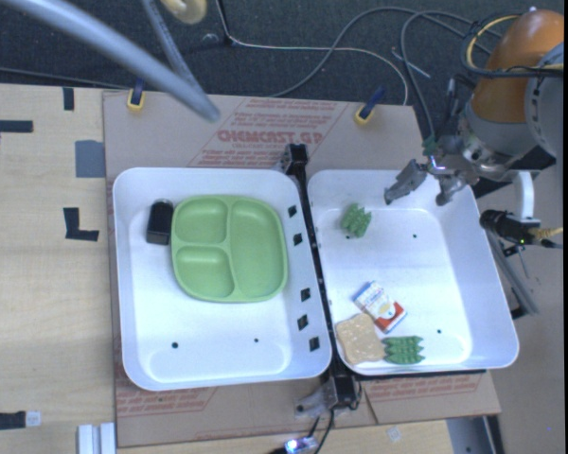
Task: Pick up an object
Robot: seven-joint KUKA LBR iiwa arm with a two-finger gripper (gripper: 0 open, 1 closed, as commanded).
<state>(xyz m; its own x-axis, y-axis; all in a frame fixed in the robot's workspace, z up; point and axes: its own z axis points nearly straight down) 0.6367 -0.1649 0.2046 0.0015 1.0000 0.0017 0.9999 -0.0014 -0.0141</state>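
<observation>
Poised over the far edge of the shallow white right bin (454, 253), two-finger gripper (424, 185) with fingers spread, pinching nothing. Probably lining up on the small green leafy toy (356, 220) just beside it; carton, cracker and green pod clustered near the front wall.

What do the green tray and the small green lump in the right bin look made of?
Green tray: looks like moulded plastic, matte to satin, with an even pale colour and smooth rounded dividers. Green lump: bumpy and darker, possibly a plastic or rubber toy vegetable; too small to be sure.
</observation>
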